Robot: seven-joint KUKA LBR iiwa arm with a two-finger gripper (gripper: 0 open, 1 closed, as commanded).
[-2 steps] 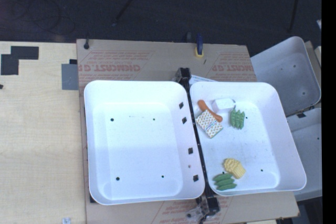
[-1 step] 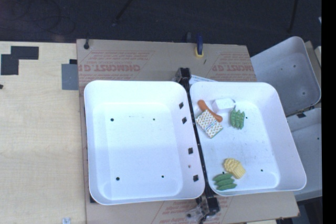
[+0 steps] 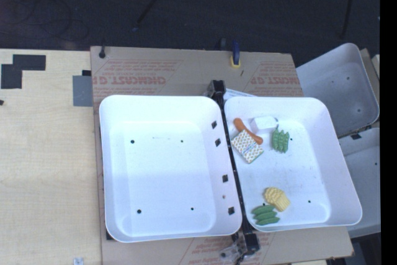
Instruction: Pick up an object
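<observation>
Two bins are set side by side; in the right bin (image 3: 313,164) a toy carrot (image 3: 248,131), corn (image 3: 276,198) and pea pods (image 3: 265,215) are seen.

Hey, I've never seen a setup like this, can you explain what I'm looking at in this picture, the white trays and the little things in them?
One camera fixed above a workbench looks down at a slant. Two shallow white bins sit side by side on a brown board: the left bin and the right bin. In the right bin lie small toy-like items: an orange carrot-like piece, a checkered pad, a white block, a green bumpy piece, a yellow corn-like piece and green pods. A robot arm is meant to pick one up.
</observation>
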